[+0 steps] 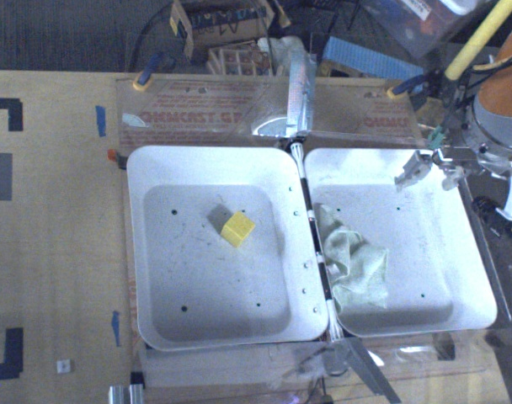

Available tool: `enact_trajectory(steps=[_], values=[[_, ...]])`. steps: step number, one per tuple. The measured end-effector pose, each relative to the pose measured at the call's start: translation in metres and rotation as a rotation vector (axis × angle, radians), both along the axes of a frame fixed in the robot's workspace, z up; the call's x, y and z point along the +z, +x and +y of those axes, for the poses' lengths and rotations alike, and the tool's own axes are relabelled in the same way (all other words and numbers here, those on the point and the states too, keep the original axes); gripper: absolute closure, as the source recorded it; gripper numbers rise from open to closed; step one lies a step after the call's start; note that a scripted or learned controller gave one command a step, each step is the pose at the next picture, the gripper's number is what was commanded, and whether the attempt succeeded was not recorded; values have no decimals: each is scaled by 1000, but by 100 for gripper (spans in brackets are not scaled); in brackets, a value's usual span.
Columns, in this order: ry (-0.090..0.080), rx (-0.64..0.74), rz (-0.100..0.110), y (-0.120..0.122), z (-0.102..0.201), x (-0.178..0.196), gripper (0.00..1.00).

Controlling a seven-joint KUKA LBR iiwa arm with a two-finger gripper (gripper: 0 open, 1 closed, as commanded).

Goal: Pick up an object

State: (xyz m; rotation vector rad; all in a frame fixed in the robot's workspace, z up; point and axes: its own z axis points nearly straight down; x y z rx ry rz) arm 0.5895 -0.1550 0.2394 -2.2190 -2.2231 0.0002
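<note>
A small yellow block [237,228] lies in the left bin [155,175], a little above its middle. A crumpled pale green cloth [354,263] rests in the right bin [458,293], against its left wall. My gripper [429,172] hangs over the upper right corner of the right bin, well apart from the cloth. Its two fingers stand spread, with nothing between them. The arm's orange band [496,95] shows at the right edge.
A metal divider rail [313,251] runs between the two bins. Cardboard panels [205,116] stand behind both bins. Boxes, cables and a yellow pole clutter the space beyond. Bare wooden bench lies to the left.
</note>
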Motion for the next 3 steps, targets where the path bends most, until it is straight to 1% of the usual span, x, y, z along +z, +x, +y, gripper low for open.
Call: enact_trajectory(steps=[1, 2, 3], values=[[1, 222, 1, -66, 106, -55, 0], [2, 649, 1, -90, 153, -55, 0], [1, 877, 0, -98, 232, -55, 0]])
